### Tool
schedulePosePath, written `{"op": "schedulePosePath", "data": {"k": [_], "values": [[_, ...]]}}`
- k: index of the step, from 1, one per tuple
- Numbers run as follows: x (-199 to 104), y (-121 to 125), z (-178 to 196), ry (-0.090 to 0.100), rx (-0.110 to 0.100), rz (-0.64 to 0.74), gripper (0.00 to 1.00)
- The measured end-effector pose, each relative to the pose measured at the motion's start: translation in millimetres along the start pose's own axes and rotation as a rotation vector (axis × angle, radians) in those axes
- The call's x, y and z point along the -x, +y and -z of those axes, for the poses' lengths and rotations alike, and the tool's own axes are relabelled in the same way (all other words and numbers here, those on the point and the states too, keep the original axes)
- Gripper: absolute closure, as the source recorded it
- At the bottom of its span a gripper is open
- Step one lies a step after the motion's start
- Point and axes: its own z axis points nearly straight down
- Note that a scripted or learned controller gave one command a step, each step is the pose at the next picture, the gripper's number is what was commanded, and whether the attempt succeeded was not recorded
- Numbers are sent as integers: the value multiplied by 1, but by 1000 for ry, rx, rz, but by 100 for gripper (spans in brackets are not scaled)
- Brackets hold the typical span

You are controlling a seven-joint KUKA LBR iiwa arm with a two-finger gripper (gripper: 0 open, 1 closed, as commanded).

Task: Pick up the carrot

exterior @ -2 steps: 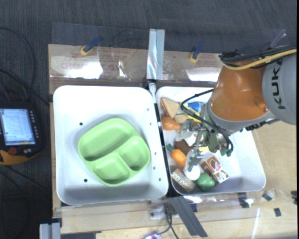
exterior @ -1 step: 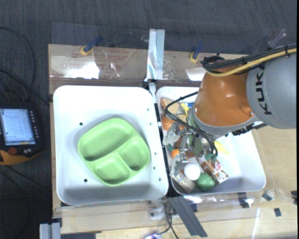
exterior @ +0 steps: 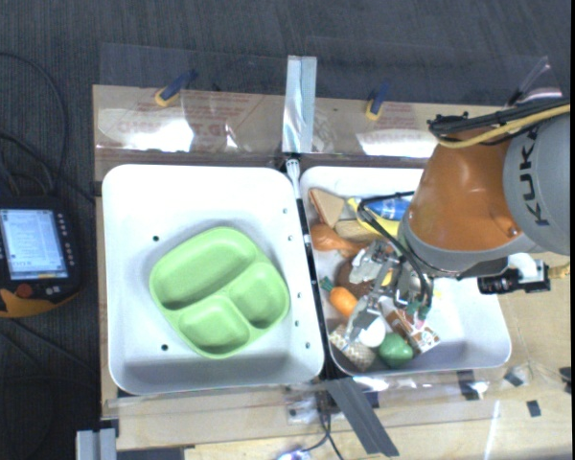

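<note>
In the right bin (exterior: 479, 348), against its left wall, the carrot (exterior: 343, 300) is seen among piled food items. The gripper (exterior: 381, 290) is lowered just right of the carrot, near it; whether it is released or clenched cannot be told. A green item (exterior: 396, 350) lies below and right of the carrot. A green tray (exterior: 220, 290) sits in the left bin (exterior: 134, 209), well left of the carrot.

Small orange carrot (exterior: 343, 301), lying among clutter, right bin's left side
</note>
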Motion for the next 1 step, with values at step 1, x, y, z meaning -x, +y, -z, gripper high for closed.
{"op": "schedulePosePath", "data": {"k": [1], "values": [[-16,35,0,1,1,-94,0]]}}
